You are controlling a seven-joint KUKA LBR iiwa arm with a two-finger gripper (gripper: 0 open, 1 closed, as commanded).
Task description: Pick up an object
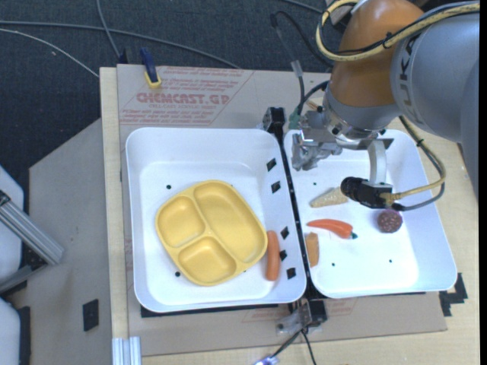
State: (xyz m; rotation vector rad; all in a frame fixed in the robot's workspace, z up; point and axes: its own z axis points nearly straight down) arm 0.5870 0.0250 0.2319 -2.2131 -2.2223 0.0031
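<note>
Arm [411, 59] reaching from right, wrist bent down, fingers [303, 158] low.

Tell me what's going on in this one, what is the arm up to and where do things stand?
A grey and orange arm reaches in from the right, its gripper over the near-left part of the right bin. That bin holds a wedge-shaped piece, a red chili pepper, a dark round item and a small orange piece. The left bin holds a yellow divided plate and a carrot. Nothing visibly sits between the fingers.

Bright, even overhead light, soft shadows, mild glare, slight softness.
</note>
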